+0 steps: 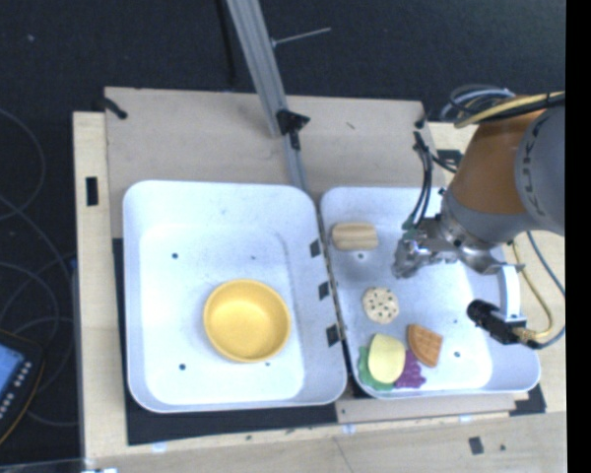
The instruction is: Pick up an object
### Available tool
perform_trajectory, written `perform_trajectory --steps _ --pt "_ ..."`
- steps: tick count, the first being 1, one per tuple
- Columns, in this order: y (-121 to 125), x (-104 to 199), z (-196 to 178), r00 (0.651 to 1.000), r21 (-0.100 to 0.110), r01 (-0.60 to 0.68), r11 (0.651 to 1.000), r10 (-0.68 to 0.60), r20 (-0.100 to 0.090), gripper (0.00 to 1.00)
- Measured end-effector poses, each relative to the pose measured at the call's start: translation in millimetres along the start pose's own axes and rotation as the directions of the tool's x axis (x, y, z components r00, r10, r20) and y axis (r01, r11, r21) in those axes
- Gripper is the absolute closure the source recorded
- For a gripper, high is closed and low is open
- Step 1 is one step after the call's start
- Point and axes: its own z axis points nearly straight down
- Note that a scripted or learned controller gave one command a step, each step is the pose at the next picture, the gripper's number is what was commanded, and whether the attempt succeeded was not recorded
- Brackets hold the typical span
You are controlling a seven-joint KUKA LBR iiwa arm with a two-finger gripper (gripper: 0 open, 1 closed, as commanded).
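Looking down on the bench, I see the arm [502, 180] reaching in from the right over the right bin [492, 368], with the gripper [411, 260] hanging low above the bin's upper middle. Whether it is wide or narrow I cannot tell; nothing visible sits in it. The pickable things all lie in this bin, which I judge is why the arm hovers here and not over the left bin [158, 215], where a yellow bowl [245, 319] sits alone near the centre. A tan wooden block [355, 236] lies just to the gripper's left, close by but apart from it. A speckled cookie [379, 304] lies below the gripper, a little further off. Along the near edge a yellow-green piece [385, 358] rests on something purple, with an orange wedge [426, 344] just beside it. I judge the block the likeliest target, being nearest.
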Motion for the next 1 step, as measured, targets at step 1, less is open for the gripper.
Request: perform_trajectory --steps 1 --pt "-3.9 -9.2 -51.5 1.000 0.000 -0.003 1.000 0.003 0.001 1.00"
